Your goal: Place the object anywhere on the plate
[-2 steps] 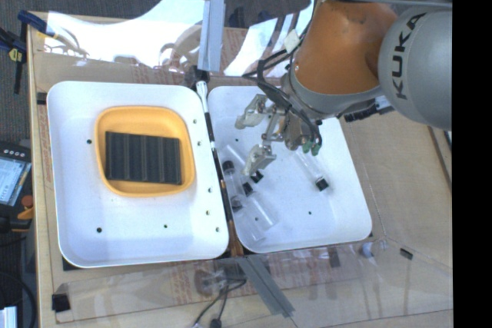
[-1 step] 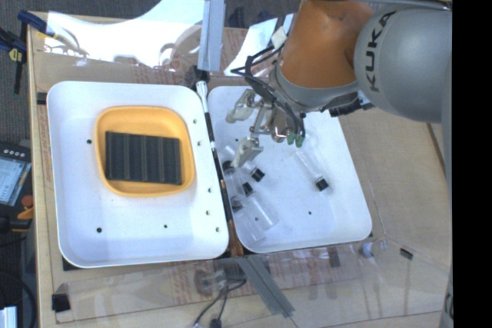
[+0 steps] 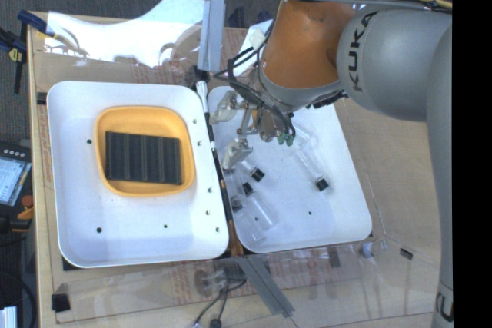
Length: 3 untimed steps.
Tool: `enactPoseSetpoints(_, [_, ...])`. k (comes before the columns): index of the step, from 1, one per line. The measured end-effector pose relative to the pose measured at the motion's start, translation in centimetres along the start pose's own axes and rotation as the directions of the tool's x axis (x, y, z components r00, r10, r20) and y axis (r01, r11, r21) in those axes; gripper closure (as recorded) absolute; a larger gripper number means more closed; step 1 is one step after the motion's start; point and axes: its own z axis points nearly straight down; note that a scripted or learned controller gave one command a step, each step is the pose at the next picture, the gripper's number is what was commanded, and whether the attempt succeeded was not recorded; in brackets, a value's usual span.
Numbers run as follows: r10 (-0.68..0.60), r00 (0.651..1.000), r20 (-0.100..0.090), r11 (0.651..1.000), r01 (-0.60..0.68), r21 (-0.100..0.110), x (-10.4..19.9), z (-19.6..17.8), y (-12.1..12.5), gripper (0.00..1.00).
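A yellow plate [image 3: 144, 124] with a dark ridged centre lies in the left white bin [image 3: 77, 226]. The right bin [image 3: 342, 219] holds several small clear pieces with black ends, among them one at the middle [image 3: 256, 174], one further right [image 3: 321, 183] and one near the bin's left wall [image 3: 236, 203]. My gripper [image 3: 246, 133] hangs under the orange wrist band, over the upper left part of the right bin and just above the nearest clear pieces. The wrist hides the bin's far corner.
The raised wall between the two bins [image 3: 215, 165] runs close to the left of the gripper. Papers and a grey bar [image 3: 211, 31] lie behind the bins. A strip of bare bench runs along the front.
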Motion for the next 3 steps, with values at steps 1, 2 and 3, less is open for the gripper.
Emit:
enactPoseSetpoints(1, [-0.114,0.993,0.004,0.993,0.114,0.001,-3.6,-5.7,-0.9,0.0])
enactPoseSetpoints(2, [-0.413,0.911,0.001,0.911,0.413,0.0,-5.3,0.2,-1.6,0.0])
enactPoseSetpoints(3, [-0.704,0.71,0.003,0.71,0.704,0.002,-5.6,-0.1,0.4,0.0])
